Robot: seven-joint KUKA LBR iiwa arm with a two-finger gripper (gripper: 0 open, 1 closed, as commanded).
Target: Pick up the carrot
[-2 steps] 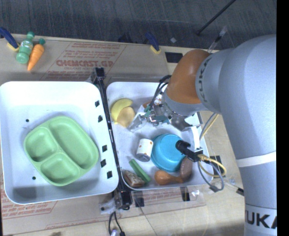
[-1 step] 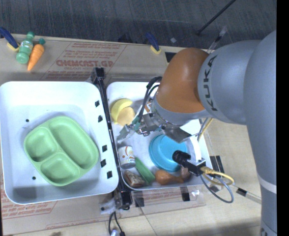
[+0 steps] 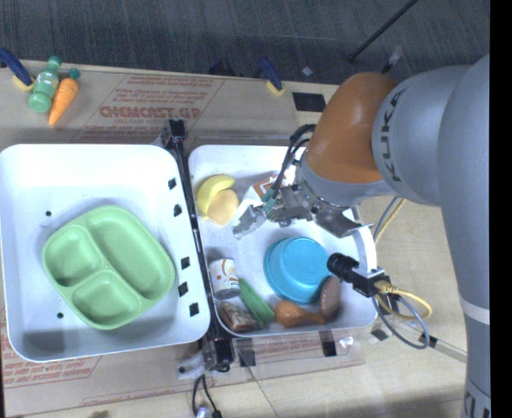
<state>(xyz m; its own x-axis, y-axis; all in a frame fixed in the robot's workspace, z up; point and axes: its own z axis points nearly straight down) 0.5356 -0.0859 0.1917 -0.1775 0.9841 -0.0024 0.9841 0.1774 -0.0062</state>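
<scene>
Two white bins sit side by side on the bench; the left bin (image 3: 12,233) carries a green divided plate (image 3: 108,264), tilted a little, with three compartments; the right bin (image 3: 239,157) is the busy one. The arm (image 3: 413,129) comes in from three o'clock, grey with its orange band (image 3: 352,129) bulging above the wrist, and it leans over the top half of the right bin; the gripper (image 3: 249,220) pokes out toward nine o'clock, low over the bin floor, just beside a yellow lemon-like fruit (image 3: 217,198) that lies at its ten o'clock. How wide the gripper stands, I cannot tell; the metal parts blur together there, and nothing shows plainly between them.

Down at six o'clock in the right bin, a blue bowl (image 3: 298,268) sits in the middle; at its seven o'clock a small can (image 3: 224,277) lies by the bin's left wall, a green pepper-like piece (image 3: 256,301) beside it; along the bottom wall an orange-brown piece (image 3: 295,313) and a reddish-brown one (image 3: 330,296) touch the bowl's edge.

And the carrot (image 3: 62,101): it lies outside both bins, on the cardboard at the bench's eleven o'clock corner, orange with a green top, touching a small green bottle (image 3: 43,90) on its left; a blue clamp (image 3: 14,66) grips the board edge near them; well apart from the gripper.
</scene>
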